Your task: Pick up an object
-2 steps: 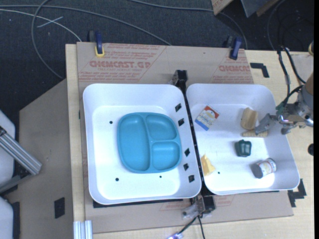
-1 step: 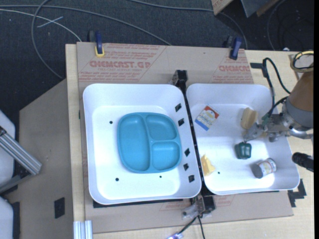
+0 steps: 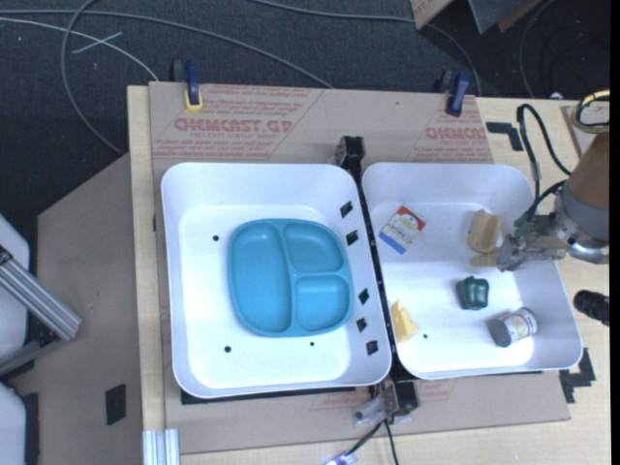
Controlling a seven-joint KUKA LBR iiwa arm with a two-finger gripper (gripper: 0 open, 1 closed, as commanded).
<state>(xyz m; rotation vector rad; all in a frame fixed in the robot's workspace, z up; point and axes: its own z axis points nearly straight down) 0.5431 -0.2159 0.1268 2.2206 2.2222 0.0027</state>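
Dark carpet with loose grey cables surrounds a board-topped bench (image 3: 291,105) that carries two shallow white bins, taken here from the divider (image 3: 366,250) between them. Left of the divider, the left bin (image 3: 184,260) holds one thing: a blue compartment plate (image 3: 289,276) lying flat near its middle, well apart from the divider. Just right of the divider, in the right bin (image 3: 436,177), a small yellow wedge (image 3: 401,321) lies near the front, almost against the divider. A little further right and toward the back sits a small white packet (image 3: 402,230). Further right again lie a dark green object (image 3: 473,294), a tan block (image 3: 483,231) behind it, and a grey-and-white cylinder (image 3: 512,326) on its side near the front. Farthest from the divider, the gripper (image 3: 511,253) is low at the bin's right wall, just beside the tan block; whether it is open or closed cannot be told.
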